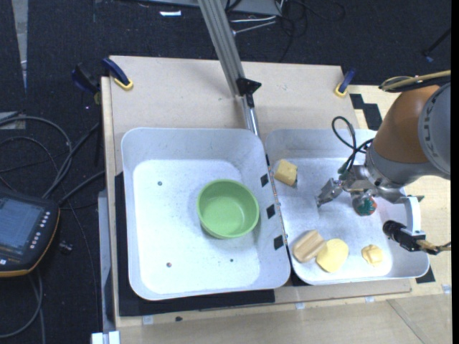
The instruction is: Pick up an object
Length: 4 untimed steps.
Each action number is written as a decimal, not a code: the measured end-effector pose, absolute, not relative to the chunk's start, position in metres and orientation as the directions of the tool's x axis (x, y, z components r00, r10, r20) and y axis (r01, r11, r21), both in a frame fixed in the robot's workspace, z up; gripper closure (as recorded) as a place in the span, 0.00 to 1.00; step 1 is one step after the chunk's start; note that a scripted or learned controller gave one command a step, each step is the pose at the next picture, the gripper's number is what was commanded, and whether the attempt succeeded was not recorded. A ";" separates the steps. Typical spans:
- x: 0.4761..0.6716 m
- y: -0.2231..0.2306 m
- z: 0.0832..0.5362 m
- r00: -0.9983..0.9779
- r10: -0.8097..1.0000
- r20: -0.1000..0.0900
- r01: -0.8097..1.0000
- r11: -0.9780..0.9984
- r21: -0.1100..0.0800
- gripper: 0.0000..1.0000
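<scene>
We see the gripper (pixel 344 190) low over the right bin (pixel 315 156), its fingers apart and clamped on nothing, with yellow blocks (pixel 321 251) lying near it in that bin.

Both bins are white with fine dark speckles: the left bin (pixel 150 192) carries a light green bowl (pixel 228 208), and the right bin (pixel 305 145) carries pale yellow pieces, a block (pixel 286 173), a tan-yellow roll (pixel 308 245), a round yellow piece (pixel 333 255) and a small yellow piece (pixel 371 254). The arm (pixel 412 138) is grey with an orange band. The bench (pixel 179 95) is light beige, with blue-and-yellow clamps (pixel 117 74) at its far corners.
</scene>
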<state>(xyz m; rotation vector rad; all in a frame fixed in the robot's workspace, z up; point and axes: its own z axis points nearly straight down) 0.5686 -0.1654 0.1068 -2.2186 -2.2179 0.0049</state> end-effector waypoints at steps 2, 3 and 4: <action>0.573 -0.160 0.164 -0.001 1.000 -0.001 1.000 0.001 0.003 1.00; 0.569 -0.159 0.225 -0.001 1.000 -0.001 1.000 0.001 0.005 1.00; 0.570 -0.159 0.270 -0.001 1.000 -0.001 1.000 0.001 0.004 1.00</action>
